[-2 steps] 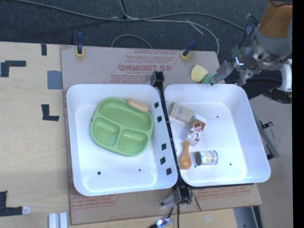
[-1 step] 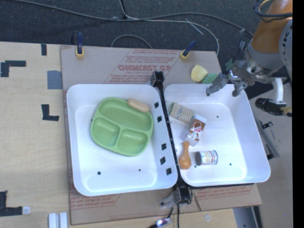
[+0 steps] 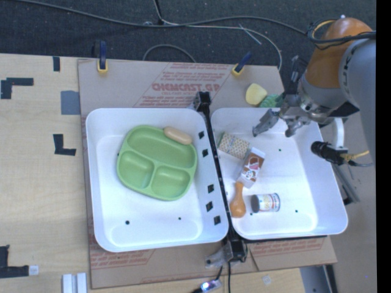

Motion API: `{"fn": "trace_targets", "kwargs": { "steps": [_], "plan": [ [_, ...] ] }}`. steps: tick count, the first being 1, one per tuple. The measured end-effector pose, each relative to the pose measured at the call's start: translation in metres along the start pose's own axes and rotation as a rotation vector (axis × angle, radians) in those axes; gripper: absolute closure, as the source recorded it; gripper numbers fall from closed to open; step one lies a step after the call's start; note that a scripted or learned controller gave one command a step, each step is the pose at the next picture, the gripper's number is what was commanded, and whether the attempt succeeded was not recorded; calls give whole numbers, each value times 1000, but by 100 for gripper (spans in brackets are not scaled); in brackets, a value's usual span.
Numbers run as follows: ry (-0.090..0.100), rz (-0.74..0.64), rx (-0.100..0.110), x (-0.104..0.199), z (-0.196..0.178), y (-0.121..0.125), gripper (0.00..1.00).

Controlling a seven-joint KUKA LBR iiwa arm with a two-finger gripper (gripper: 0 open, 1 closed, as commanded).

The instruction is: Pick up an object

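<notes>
Hovering above the far edge of the right shallow white bin (image 3: 308, 182): two-finger gripper (image 3: 278, 124), fingers spread wide, gripping nothing. Lying in that bin: patterned beige packet (image 3: 234, 144), red-and-white carton (image 3: 251, 166), orange wooden spoon (image 3: 237, 202), small tin can (image 3: 266, 202).

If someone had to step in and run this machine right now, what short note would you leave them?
Gripper: jaws open, holding nothing, at the far edge of the right bin.
Right bin: patterned packet, small carton, orange spoon, small can on its side.
Left bin: green divided plate, tan piece on its rim.
Done: nothing lifted.
Left: pick up one object.
</notes>
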State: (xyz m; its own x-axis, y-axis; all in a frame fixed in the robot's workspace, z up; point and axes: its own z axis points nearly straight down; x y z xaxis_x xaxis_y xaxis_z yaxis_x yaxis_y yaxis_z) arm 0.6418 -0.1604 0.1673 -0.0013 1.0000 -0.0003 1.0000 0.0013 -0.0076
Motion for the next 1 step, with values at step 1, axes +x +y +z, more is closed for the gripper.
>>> {"fn": "trace_targets", "kwargs": {
  "steps": [1],
  "plan": [
    [0, 0, -1, 9, 60, -4, 0]
  ]
}}
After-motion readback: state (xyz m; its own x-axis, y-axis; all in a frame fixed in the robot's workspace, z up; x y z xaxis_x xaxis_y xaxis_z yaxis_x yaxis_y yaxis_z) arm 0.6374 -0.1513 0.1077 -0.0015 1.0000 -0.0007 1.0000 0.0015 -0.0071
